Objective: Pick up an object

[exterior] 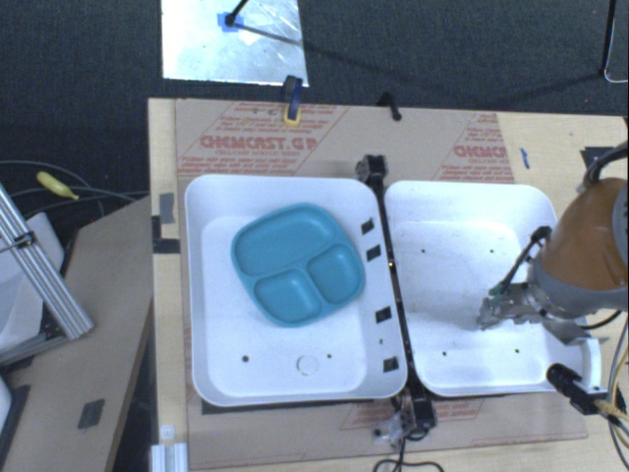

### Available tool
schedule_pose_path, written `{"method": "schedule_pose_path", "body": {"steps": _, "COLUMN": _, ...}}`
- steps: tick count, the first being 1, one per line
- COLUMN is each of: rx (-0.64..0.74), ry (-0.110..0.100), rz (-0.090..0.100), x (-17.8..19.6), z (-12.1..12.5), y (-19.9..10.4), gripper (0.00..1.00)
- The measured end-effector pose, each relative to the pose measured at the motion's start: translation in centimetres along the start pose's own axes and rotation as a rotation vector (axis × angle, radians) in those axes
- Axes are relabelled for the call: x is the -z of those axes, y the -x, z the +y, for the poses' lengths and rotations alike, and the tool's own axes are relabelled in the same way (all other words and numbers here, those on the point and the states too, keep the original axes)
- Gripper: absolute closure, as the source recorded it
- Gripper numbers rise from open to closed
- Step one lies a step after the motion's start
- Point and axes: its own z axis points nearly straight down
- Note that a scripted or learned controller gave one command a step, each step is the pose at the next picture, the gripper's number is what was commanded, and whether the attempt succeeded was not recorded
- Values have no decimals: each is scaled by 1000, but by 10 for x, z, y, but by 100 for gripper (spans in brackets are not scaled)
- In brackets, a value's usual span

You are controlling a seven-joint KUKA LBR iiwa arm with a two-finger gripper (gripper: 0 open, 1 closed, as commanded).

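The end effector [496, 308] sits low in the right bin [462, 219], near that bin's right-hand half, at the tip of the grey arm [590, 254] that enters from the right with its orange band above the wrist. It is too small and dark here to tell whether it is released or clenched, and nothing shows gripped in it. The white floor directly around and under it carries nothing that could be grasped. Farther out, past the black divider [388, 273] where the two bins meet, lies the left bin [211, 264], and in it the only candidate for picking: a blue sectioned plate [297, 264]. From the end effector the plate lies well apart, straight across toward the left of the view and very slightly up-frame. It rests flat, roughly in the middle of its bin, with its longer side running diagonally from upper left to lower right. In my judgement the coming move turns on crossing the divider leftward, then coming down on the plate's raised rim rather than its flat middle.
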Motion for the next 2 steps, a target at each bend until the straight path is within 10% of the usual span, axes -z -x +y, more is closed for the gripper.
{"method": "schedule_pose_path", "body": {"steps": 2, "rx": 7, "ry": -1, "rz": 3, "x": 151, "z": 1, "y": -132, "gripper": 100}}
